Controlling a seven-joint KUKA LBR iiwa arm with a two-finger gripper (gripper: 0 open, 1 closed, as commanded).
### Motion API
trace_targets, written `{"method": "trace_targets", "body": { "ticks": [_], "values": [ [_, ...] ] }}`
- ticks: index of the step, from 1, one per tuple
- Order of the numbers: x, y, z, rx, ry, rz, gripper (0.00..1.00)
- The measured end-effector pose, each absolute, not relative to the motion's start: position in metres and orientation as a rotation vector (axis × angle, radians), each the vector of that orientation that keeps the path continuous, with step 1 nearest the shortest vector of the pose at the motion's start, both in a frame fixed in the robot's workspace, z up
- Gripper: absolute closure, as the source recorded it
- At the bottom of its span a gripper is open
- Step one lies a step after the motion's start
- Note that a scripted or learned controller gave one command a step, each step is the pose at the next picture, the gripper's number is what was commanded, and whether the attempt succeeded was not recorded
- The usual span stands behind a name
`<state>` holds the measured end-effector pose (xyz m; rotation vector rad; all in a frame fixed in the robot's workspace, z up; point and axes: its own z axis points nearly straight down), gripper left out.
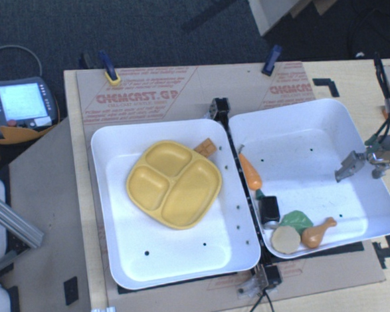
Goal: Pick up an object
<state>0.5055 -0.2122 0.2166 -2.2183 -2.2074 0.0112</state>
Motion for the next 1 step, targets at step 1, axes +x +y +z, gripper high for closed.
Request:
{"method": "trace_targets", "body": {
  "ticks": [1],
  "values": [
    [0.5087,-0.2115,0.2237,-2.222,-2.222,0.001,0.0]
  ]
}}
